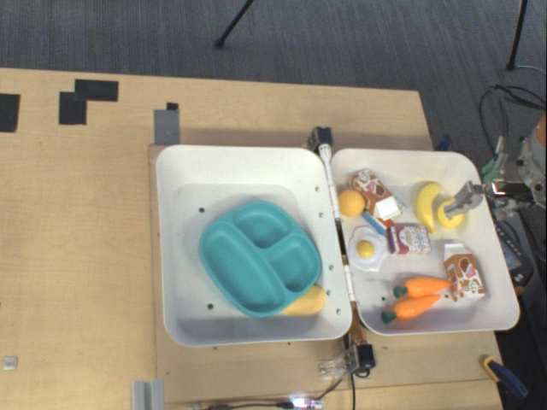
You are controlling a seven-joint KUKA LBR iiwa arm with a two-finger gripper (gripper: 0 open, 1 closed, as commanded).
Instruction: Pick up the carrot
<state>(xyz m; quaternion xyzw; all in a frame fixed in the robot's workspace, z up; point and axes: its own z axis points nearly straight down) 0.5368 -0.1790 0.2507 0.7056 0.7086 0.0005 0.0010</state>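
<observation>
The orange plastic carrot with a green stub end (420,287) lies on its side near the front edge of the right-hand shallow white bin (504,314). A second orange carrot-shaped toy (412,307) lies just in front of it, the two touching along their length, so they read almost as one lump. Just to the right of the carrot stands a small brown-and-white carton (464,276), close enough to look as if it touches the carrot's thick end. Behind the carrot sit a white fried-egg toy with a yellow yolk (366,249) and a pink-and-white snack packet (410,239). Farther back from the carrot are a yellow banana (432,205) and an orange round fruit (350,202).

The grey two-finger gripper (464,198) hangs well behind the carrot, at the banana's right end; whether its fingers are spread or pressed together I cannot tell, and nothing is visibly held between them.

In my judgement the risks lie in crowding. A descent on the carrot could catch the twin toy or nudge the carton, spoiling the grasp. From its present spot, a closing here would more likely take the banana. The carrot's rounded, tapering body may also squirt from the fingers unless they close across its thick middle.
</observation>
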